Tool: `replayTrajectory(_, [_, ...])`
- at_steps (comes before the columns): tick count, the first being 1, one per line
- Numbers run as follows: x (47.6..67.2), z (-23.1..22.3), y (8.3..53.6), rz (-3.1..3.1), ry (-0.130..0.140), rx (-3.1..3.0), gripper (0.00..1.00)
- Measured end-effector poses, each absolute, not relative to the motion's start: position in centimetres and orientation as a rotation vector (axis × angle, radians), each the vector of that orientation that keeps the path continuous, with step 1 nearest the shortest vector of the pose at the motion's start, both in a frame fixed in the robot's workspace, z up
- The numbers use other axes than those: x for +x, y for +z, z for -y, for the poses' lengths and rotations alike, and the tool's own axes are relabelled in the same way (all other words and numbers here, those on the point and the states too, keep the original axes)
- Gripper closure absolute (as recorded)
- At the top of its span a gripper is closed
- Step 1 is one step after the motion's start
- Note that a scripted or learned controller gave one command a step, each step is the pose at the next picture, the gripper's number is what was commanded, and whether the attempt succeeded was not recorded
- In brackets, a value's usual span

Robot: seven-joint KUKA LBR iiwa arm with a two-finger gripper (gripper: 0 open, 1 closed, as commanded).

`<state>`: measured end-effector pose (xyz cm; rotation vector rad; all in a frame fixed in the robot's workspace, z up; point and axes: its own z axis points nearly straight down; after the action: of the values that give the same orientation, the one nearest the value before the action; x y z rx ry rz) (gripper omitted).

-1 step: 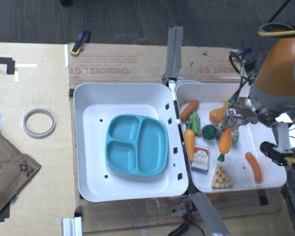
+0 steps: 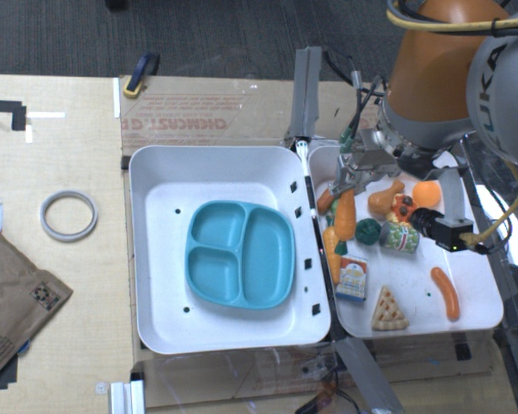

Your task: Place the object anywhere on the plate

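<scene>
A light blue divided plate (image 2: 240,254) lies in the middle of the left white bin (image 2: 155,231). The right bin (image 2: 479,313) holds several toy foods. Among them an orange carrot (image 2: 344,216) lies near the bin's left wall. My gripper (image 2: 349,175) hangs over the far left part of the right bin, just above the top end of the carrot and beside a tan drumstick (image 2: 385,200). The grey and orange arm (image 2: 440,54) hides the bin's far right corner.
Also in the right bin are an orange fruit (image 2: 427,194), a green broccoli (image 2: 368,230), a small can (image 2: 401,237), a carton (image 2: 352,279), a pizza slice (image 2: 388,310) and a sausage (image 2: 446,293). A tape roll (image 2: 69,215) and a brown box (image 2: 13,304) lie on the bench to the left.
</scene>
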<state>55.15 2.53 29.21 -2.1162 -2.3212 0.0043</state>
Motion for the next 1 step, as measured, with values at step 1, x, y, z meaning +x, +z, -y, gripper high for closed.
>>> replayTrajectory(1, [58.08, -7.53, 25.03, 2.362, 0.007, -2.07, 1.0])
